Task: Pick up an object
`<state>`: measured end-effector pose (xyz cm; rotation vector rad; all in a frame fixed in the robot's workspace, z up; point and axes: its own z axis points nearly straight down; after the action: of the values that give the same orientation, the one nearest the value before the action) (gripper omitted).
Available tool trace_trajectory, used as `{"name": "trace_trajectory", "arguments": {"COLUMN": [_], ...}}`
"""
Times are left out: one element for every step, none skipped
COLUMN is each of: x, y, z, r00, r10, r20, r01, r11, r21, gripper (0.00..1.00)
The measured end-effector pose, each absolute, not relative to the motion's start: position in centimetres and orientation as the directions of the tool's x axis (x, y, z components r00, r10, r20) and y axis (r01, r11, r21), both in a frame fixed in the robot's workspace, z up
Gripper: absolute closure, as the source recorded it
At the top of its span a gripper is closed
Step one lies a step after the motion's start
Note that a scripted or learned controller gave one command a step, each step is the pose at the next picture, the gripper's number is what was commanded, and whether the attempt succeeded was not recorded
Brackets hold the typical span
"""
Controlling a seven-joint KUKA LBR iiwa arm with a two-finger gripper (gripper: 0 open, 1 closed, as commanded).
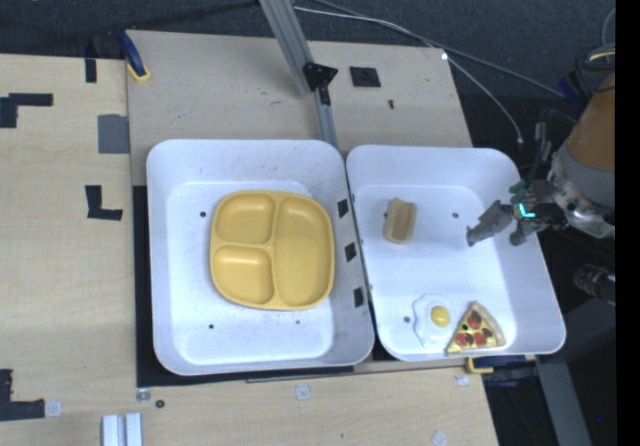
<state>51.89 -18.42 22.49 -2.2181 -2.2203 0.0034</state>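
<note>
Just inside right bin (440, 159), near its right wall: gripper (497, 224), finger spread unclear. Nearest pick, tan block (399, 221), leftward across bin, long axis upright in view.

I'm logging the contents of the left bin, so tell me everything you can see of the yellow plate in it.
The yellow plate is a rounded-square divided tray, apparently matte plastic, with three compartments: one long section on its right side and two smaller ones stacked on its left, parted by raised ridges. It lies flat and right side up near the middle of the left bin, resting on the bin's white floor. All three compartments look bare. Nothing else touches it.
</note>
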Motion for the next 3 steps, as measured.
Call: {"name": "trace_trajectory", "arguments": {"x": [51.9, 52.6, 51.8], "y": [-18.4, -18.5, -19.2], "z": [22.6, 16.4, 10.7], "r00": [-0.001, 0.000, 0.000], "r10": [1.000, 1.000, 1.000], "r20": [0.000, 0.001, 0.001], "r01": [1.000, 1.000, 1.000], "r11": [0.001, 0.000, 0.000], "r21": [-0.002, -0.006, -0.007], "gripper": [0.00, 0.00, 0.00]}}
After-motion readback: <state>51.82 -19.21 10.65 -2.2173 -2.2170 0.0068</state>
